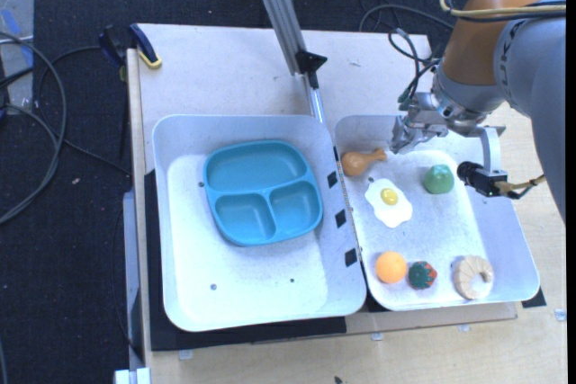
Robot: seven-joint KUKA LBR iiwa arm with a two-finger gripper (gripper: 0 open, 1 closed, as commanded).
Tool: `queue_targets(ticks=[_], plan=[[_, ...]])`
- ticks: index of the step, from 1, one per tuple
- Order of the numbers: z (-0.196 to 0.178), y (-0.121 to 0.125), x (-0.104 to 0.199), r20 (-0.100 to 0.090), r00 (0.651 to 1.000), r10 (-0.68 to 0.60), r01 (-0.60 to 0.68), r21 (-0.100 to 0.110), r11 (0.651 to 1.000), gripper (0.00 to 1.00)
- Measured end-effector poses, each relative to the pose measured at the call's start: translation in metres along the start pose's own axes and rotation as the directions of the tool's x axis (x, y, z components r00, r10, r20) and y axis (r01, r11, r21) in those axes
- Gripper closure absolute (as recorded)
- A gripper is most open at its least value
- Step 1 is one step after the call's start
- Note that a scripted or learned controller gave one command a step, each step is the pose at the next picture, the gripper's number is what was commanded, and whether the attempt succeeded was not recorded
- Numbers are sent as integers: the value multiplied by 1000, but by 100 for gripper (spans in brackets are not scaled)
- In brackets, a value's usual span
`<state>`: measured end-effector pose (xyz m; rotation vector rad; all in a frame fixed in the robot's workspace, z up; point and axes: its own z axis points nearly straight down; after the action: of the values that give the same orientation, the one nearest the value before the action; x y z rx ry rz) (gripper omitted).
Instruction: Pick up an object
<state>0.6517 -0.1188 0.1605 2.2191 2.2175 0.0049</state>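
Observation:
The right bin [504,238] holds several toy foods. A brown drumstick [362,161] lies at its far left, a fried egg [389,203] sits near the middle, and a green ball [438,179] rests toward the far right. Along the near side are an orange ball [391,267], a red-and-green piece [421,275] and a beige croissant-like piece [472,276]. My gripper [402,142] hangs over the bin's far edge, just right of the drumstick's thin end. I see nothing between its fingers.
The left bin [180,283] bears a blue divided plate [264,192]. A slanted metal pole [279,4] rises from behind the bins' shared edge. Black clips [340,216] line the divider between the bins. Cables lie on the floor beyond the bench.

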Motion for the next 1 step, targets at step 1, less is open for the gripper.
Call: queue_targets(ticks=[1], plan=[[-49,-7,-3,0,1000,1,-1,0,1000,100]])
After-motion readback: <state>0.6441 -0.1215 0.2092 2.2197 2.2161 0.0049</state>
